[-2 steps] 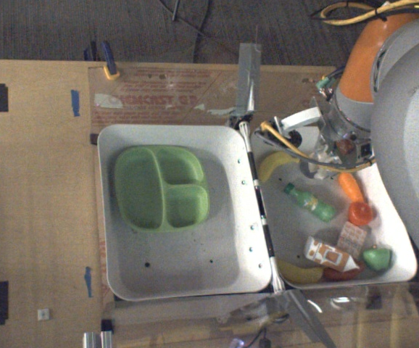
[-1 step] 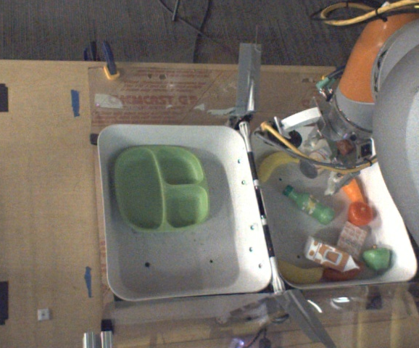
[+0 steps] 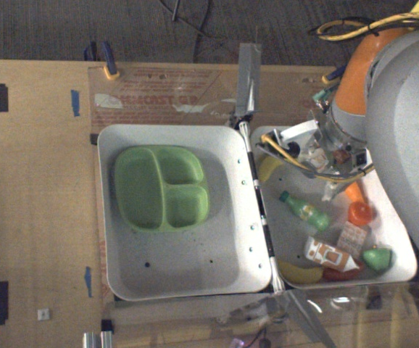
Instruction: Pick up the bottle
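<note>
A small green bottle [image 3: 304, 210] with a green cap and a yellowish label lies on its side in the right bin [image 3: 404, 246], cap toward the upper left. My gripper [image 3: 330, 185] hangs over the back half of that bin, just up and to the right of the bottle, apart from it. Cables and the wrist housing cover most of the gripper. Nothing shows held in it.
The right bin also holds an orange toy [image 3: 359, 209], two small cartons [image 3: 330, 254], a green piece [image 3: 378, 258], a banana [image 3: 297, 270] and a yellow piece [image 3: 268, 167]. In the left bin [image 3: 122, 267] lies a green divided plate [image 3: 162, 188].
</note>
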### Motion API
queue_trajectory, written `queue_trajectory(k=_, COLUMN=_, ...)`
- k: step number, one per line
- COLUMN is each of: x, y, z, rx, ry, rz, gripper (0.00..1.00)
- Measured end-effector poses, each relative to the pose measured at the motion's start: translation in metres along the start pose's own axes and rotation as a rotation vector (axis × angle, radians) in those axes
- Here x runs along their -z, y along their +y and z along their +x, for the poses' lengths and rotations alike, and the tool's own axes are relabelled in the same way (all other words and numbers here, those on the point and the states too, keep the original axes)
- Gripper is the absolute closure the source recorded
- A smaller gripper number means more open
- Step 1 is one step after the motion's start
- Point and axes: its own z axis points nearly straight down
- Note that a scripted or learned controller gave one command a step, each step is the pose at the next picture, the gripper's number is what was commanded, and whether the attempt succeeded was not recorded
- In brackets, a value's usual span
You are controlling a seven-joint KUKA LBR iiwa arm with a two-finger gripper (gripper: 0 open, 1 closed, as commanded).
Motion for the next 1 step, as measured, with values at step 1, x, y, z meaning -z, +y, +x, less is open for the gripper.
queue_trajectory(k=1, x=-0.0503, y=0.0039, z=-0.0983, rx=-0.066, ry=0.03, rz=-0.015, gripper=0.0)
